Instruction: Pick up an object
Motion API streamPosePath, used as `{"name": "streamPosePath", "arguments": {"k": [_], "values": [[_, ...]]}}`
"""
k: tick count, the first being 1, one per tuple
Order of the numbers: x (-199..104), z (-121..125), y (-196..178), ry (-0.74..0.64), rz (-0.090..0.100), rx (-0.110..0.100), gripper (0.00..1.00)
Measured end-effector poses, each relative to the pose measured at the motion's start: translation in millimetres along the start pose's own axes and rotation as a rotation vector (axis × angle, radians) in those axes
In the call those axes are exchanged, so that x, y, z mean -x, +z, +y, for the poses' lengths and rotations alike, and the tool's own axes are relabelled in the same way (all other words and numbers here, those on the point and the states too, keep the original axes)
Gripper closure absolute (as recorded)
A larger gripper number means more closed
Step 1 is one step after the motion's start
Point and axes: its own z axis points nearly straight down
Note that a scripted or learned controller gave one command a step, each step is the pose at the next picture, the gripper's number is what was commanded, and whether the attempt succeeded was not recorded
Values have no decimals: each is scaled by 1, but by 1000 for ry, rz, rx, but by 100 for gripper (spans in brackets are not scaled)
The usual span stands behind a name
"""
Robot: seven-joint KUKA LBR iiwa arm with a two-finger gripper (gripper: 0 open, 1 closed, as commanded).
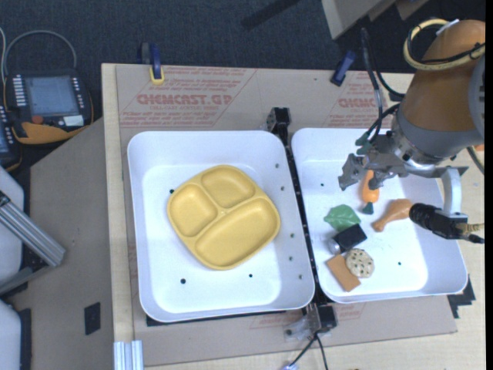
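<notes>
My gripper [363, 176] hangs over the upper middle of the right bin [439, 280]. A small orange piece [370, 192] sits right at its tip, and whether it is held is unclear. Just to the right lies an orange-brown drumstick [392, 213]. Below the gripper are a green leafy piece [340, 216], a small black block [350, 237], a round speckled cookie [360, 264] and a brown toast slice [340, 272] under the cookie.
The left bin [154, 284] holds a yellow divided plate [223, 216] in its middle. A black divider clip [278, 119] sits between the bins at the far edge. The arm's orange band [443, 75] rises at the upper right.
</notes>
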Motion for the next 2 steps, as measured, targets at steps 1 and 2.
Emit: {"name": "streamPosePath", "arguments": {"k": [1,2], "values": [[-43,12,0,0,0,-1,100],[-90,33,10,1,-1,-1,100]]}}
